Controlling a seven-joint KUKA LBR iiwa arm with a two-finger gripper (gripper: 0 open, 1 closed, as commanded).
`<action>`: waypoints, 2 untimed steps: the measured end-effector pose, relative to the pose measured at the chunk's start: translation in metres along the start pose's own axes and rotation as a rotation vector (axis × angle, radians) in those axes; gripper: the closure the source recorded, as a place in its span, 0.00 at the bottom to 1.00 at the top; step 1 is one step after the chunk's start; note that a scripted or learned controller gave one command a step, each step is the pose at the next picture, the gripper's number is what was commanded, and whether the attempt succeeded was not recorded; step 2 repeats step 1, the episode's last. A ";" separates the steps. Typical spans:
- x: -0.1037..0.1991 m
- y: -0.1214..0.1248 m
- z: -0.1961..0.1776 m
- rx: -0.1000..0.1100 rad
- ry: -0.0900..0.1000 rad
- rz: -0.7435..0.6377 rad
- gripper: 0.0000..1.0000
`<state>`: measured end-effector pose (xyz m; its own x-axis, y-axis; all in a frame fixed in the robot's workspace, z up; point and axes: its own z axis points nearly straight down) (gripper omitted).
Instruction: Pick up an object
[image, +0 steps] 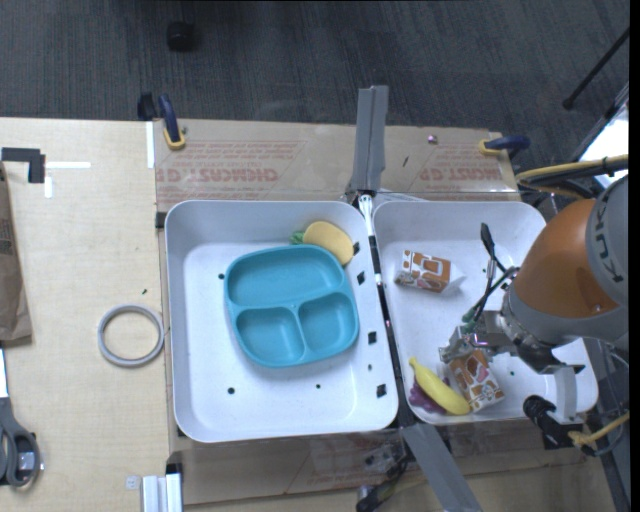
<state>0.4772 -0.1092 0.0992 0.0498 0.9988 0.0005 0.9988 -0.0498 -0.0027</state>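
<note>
The right bin (520, 225) holds a small orange-and-white carton (425, 271) near its far left. At its near edge lie a yellow banana (439, 388) and a crinkled snack packet (476, 379). My gripper (463, 346) is low in this bin, just above the packet and right of the banana's upper end. Its metal tip is tangled visually with the packet, so whether it touches is unclear. The arm's orange band (565, 265) hangs over the bin's right side. In the left bin (190, 330) sit a blue divided plate (290, 305) and a yellow lemon-like object (329, 240).
A purple scrap (420, 399) lies under the banana. The bins' shared wall (372, 300) runs between plate and carton. On the bench at the left lie a grey tape ring (131, 334) and scissors (16, 455). Cables (490, 270) trail from the arm over the right bin.
</note>
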 end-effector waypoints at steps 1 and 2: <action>0.049 -0.002 -0.142 -0.001 -0.003 -0.032 1.00; 0.049 -0.002 -0.142 -0.001 -0.003 -0.032 1.00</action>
